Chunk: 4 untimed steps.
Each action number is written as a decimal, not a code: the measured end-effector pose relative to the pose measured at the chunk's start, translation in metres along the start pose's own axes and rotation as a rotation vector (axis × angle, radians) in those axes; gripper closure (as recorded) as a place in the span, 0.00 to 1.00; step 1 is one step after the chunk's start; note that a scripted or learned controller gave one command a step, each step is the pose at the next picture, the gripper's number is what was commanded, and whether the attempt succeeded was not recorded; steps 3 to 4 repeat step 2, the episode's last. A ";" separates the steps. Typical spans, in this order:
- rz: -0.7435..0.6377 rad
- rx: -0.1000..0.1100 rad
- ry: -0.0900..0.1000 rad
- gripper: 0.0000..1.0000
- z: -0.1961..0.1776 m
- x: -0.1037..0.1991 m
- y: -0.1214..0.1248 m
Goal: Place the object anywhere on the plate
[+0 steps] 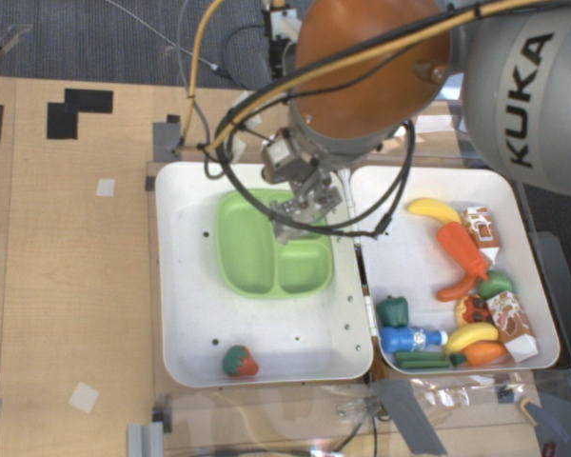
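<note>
A green plate (266, 255) with divided compartments lies in the left white bin (186, 284). My gripper (303, 212) hangs over the plate's far right corner, beneath the orange band of the arm. I see nothing clearly held under it. A small toy strawberry (239, 361), red with a green top, lies on the left bin's floor near the front edge, well apart from the plate and from the gripper.
The right bin (538, 284) holds several toy foods: a banana (433, 209), a carrot (462, 248), a blue bottle (411, 339), a green pepper (393, 309) and small cartons. Cables loop around the wrist above the bins' dividing wall (362, 284).
</note>
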<state>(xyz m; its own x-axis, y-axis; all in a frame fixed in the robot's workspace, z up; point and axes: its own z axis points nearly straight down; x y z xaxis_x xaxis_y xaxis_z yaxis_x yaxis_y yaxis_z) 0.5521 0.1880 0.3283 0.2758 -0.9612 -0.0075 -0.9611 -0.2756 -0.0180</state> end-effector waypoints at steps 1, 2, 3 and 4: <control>-0.261 -0.007 0.002 1.00 -0.060 -0.025 0.030; -0.612 -0.015 0.002 1.00 -0.041 0.081 0.024; -0.612 -0.015 0.002 1.00 -0.041 0.081 0.024; -0.612 -0.015 0.002 1.00 -0.041 0.081 0.024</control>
